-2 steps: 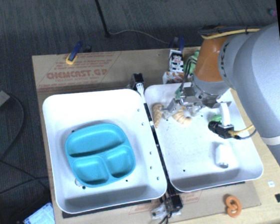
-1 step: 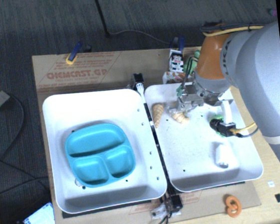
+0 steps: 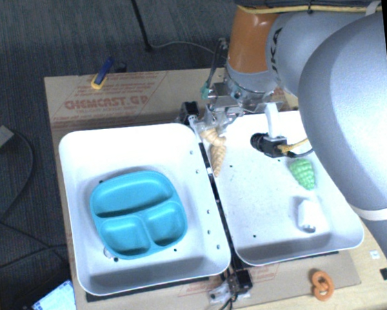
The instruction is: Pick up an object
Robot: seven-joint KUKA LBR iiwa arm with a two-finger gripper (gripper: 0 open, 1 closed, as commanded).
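The gripper (image 3: pixel 215 119) hangs over the far left corner of the right bin (image 3: pixel 262 205), directly above a tan cone-shaped toy (image 3: pixel 215 150) that lies against the wall between the bins. The grasp step seems to be in hand, though whether the gripper is closed on the cone cannot be told. Next would be a firm grip and a straight lift. A green knobbly piece (image 3: pixel 304 173) and a white object (image 3: pixel 308 214) share that bin. The left bin (image 3: pixel 75 154) holds a blue divided tray (image 3: pixel 139 212).
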